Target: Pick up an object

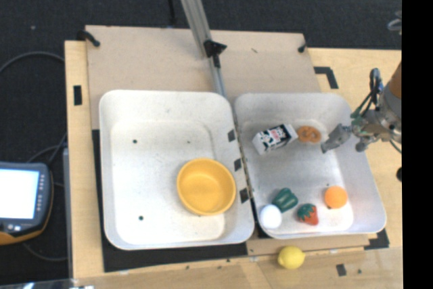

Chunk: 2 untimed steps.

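- Gripper (346, 135) at the right edge of the right bin (358, 176), low over its upper right corner; one grey finger (334, 139) slanting down and left over the bin floor; whether released or clenched, cannot tell; nothing visible between the fingers.
- Arm (391, 95) reaching in from the right, orange band just above the wrist.
- Milk carton (275, 137), white with black patches, lying on its side in the upper left part of the right bin.
- Brown cookie (309, 134) just beside the carton on its right, between carton and gripper finger, apart from the finger.
- Orange (335, 197) in the lower right part of the right bin, well below the gripper.
- Strawberry (308, 214), red with a green top, left of the orange near the front wall.
- Green pepper (285, 199) up and left of the strawberry, close to it.
- White ball (270, 216) at the lower left corner of the right bin, just below the green pepper.
- Yellow bowl (206, 186) upright in the left bin (135, 145), toward its lower right corner.
- Lemon (291, 257) outside both bins, on the worktop (149, 57) in front of the right bin.
- Metal pole (193, 7) slanting from the top of the view down to the gap between the bins.
- Small screen (24, 198) at the left edge, off the worktop.
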### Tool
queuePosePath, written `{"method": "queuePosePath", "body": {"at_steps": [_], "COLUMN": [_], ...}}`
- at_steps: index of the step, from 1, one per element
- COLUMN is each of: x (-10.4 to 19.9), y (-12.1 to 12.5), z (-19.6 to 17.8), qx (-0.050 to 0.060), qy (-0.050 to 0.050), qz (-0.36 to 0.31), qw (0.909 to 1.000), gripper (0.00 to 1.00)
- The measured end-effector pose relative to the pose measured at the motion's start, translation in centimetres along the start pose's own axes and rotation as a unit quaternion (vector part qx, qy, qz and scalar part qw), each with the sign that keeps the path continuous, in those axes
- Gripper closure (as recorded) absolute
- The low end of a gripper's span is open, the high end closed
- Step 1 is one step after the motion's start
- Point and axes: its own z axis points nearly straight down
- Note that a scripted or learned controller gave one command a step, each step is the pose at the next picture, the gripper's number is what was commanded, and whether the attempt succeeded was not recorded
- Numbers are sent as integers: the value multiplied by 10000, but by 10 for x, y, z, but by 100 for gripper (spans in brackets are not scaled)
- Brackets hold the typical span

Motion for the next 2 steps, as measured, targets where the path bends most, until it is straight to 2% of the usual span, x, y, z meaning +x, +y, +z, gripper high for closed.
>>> {"method": "queuePosePath", "body": {"at_steps": [1,2], "x": [0,-4], "y": [0,2], "z": [0,62], "qx": [0,31], "qy": [0,-10], "qz": [0,24], "qw": [10000,10000], "gripper": [0,0]}}
